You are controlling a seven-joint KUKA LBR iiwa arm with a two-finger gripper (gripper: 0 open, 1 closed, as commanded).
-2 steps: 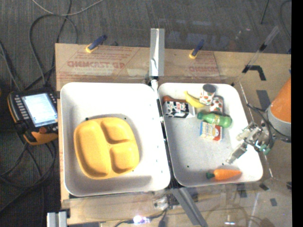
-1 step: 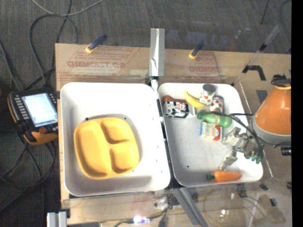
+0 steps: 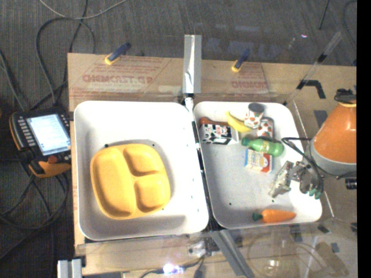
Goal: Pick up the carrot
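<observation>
I am looking down at a slant on two shallow white bins side by side on my bench. The left bin [image 3: 81, 155] holds a yellow tray [image 3: 132, 180] with several compartments, lying flat near the middle.

The right bin [image 3: 232, 210] holds the small items. The carrot [image 3: 274, 216] lies on its side near the bin's near edge, toward the right corner, orange with a green tip pointing left. It sits apart from everything else in the bin.

My arm [image 3: 339, 138] reaches in from the right, its orange band showing at the edge. The gripper [image 3: 282, 184] hangs over the right bin, just above the carrot in the view and not touching it. Nothing is visible between the fingers; I cannot tell whether they are open or closed.

Toward the far side of the right bin I see a green bottle [image 3: 264, 145] lying on its side, a small carton [image 3: 258, 161] just below it, a banana [image 3: 236, 122], a black and white box [image 3: 216, 132] near the left wall, and a small red and white can [image 3: 253, 114].

A handheld screen [image 3: 42, 135] rests left of the bench.
</observation>
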